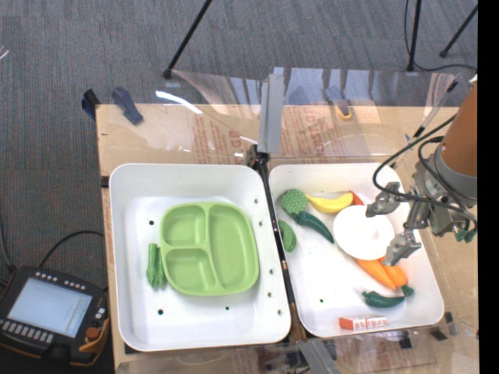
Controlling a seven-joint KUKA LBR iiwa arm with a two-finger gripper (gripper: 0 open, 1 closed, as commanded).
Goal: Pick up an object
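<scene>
A wooden bench point(195, 135) stands on grey carpet point(78, 37) in the camera view, with tripod legs point(191, 29) at the far side and a handheld control pendant point(48, 314) lying on the floor at the near left. Two shallow white bins sit side by side on the bench. The left bin point(129, 201) holds a green three-compartment plate point(209, 248) with a green bean pod point(155, 265) just beside its left edge. The right bin point(327, 318) holds a white round plate point(362, 232), a yellow banana point(329, 202), a green leafy vegetable point(302, 211), a small green piece point(288, 236) by the left wall, an orange carrot point(383, 273), a green pepper point(382, 299) and a red-and-white packet point(357, 323) at the near wall. The arm enters from the right, its gripper point(394, 226) spread wide with nothing between the fingers, one fingertip point(380, 205) at the plate's far right rim, the other above the carrot's far end. The carrot lies just right of the plate, its long axis running diagonally from far left to near right, green top toward the near right.
</scene>
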